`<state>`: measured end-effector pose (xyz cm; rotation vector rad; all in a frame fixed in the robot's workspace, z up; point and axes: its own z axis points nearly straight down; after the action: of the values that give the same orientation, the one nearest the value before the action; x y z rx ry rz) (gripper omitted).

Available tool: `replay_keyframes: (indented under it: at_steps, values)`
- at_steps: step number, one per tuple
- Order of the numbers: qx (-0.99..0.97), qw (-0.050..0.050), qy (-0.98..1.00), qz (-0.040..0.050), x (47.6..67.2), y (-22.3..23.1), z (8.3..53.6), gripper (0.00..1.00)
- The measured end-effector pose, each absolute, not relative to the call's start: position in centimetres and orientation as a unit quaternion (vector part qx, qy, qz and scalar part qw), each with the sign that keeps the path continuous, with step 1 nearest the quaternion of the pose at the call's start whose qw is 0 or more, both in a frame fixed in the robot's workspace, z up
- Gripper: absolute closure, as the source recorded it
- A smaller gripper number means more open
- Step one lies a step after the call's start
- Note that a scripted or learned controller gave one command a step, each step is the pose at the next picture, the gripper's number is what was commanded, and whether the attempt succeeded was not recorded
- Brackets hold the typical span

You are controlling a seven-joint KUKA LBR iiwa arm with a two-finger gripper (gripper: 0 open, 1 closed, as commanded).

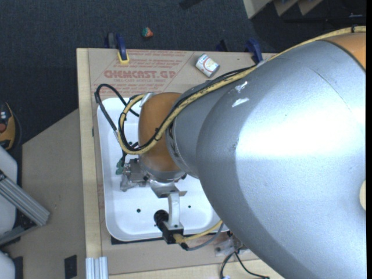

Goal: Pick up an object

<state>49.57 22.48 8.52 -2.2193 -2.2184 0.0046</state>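
Observation:
The grey arm with its orange band [157, 132] reaches over the left white bin [119, 217] and hides most of it. The gripper [124, 176] shows as a small metal part low over the bin's left side, pointing down at the floor of the bin. A tiny green bit [119, 168] sits at the gripper's edge; whether it is a loose object or part of the tool cannot be told. No object shows on the bare part of the bin floor.
A small white box [206, 65] lies on the bench top behind the bins. Blue clamps [121, 43] hold the bench's far edge. A small red and green thing [147, 32] lies on the dark floor beyond. The arm covers the right bin.

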Motion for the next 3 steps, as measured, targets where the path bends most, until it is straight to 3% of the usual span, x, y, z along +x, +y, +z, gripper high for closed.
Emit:
replay_keyframes:
  at_steps: [1, 2, 3]
  values:
    - [-0.707, -0.001, -0.707, -0.001, 53.4, 22.5, 8.5, 0.0]
    - [-0.708, 0.0, -0.706, -0.0018, 53.3, 22.5, 9.6, 1.0]
    - [-0.707, -0.002, -0.707, -0.0051, 53.5, 22.5, 20.0, 1.0]
